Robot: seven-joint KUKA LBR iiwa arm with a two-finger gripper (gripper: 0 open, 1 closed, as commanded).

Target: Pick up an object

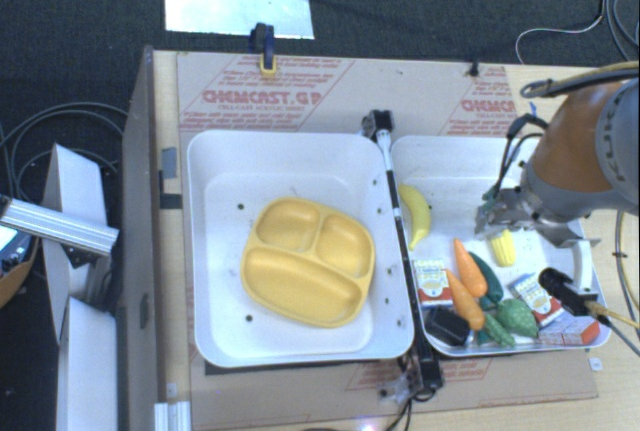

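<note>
Table [300, 89] under a printed brown sheet, with two shallow white bins side by side on it, meeting along a dark divider.

Left bin [205, 219]: one yellow divided plate [308, 261], flat near the middle, three compartments facing up, turned slightly against the bin walls.

Right bin [450, 154]: things gathered mostly toward the near end.
- Hard against the left wall, a banana [416, 212], curving along the divider.
- Just below it, a small white and red carton [431, 279].
- In the near left corner, a black block [447, 327].
- Beside the carton, two orange carrots on a slant, roughly end to end: upper carrot [464, 264] and lower carrot [466, 307].
- Touching the upper carrot on its right, a dark green vegetable [489, 277].
- Below that, a leafy green piece [515, 319].
- Further right, a second carton [535, 297], tilted.
- Above the dark green vegetable, a short yellow piece [503, 247], near mid-bin and well apart from the banana.

Arm [585, 134] reaching in from the right, orange band over the right bin's right edge, grey wrist bent down and to the left. Tool [500, 219] low in the bin, directly above the short yellow piece as seen from the camera. Touching it or just clear of it: cannot tell. How far open: cannot tell. Nothing seen held.
</note>
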